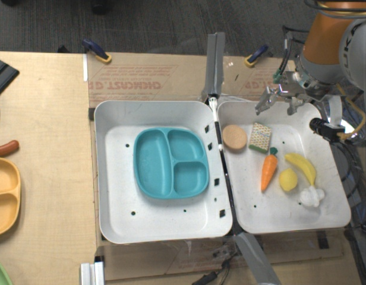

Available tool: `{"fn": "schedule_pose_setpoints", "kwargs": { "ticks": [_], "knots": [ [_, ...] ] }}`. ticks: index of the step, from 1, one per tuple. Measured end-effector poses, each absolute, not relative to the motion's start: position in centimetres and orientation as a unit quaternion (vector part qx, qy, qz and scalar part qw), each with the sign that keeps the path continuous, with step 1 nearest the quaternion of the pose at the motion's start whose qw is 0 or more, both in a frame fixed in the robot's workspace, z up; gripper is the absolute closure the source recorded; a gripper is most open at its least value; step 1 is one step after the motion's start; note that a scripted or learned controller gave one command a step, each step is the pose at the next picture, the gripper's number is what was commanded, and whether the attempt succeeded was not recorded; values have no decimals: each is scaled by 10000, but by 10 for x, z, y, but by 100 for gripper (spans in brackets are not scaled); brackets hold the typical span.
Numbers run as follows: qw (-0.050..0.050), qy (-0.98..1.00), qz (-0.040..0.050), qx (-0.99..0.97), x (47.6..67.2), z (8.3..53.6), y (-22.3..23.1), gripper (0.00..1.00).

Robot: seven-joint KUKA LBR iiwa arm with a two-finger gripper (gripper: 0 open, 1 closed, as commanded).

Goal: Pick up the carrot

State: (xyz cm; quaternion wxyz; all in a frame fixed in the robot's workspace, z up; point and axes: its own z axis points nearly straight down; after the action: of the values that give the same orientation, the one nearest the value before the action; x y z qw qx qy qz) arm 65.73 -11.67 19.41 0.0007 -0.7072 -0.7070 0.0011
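Two-finger metal gripper, fingers apart and holding nothing, hovers at right bin's far rim; orange plastic carrot lies below-left, long axis near-vertical, green top toward gripper.

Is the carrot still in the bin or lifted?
In the bin: the carrot lies flat on the right bin's floor, apart from the gripper.

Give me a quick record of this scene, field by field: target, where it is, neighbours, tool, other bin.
target: carrot
location: right bin, near its middle, lying free
neighbours: sponge above, lemon and banana to its right, round cookie up-left
tool: tool over the bin's far edge, apart from the carrot
other bin: left bin holds teal divided plate
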Motion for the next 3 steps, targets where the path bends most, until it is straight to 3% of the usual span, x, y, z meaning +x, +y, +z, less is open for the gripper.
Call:
{"fn": "schedule_pose_setpoints", "kwargs": {
  "ticks": [1, 2, 3],
  "knots": [
    [-24, -6557, -19, -7550, 597, 100, -149, 0],
    [17, -5398, 11, -8418, 549, 91, -144, 0],
    [23, -5381, 17, -8429, 548, 100, -145, 100]
  ]
}}
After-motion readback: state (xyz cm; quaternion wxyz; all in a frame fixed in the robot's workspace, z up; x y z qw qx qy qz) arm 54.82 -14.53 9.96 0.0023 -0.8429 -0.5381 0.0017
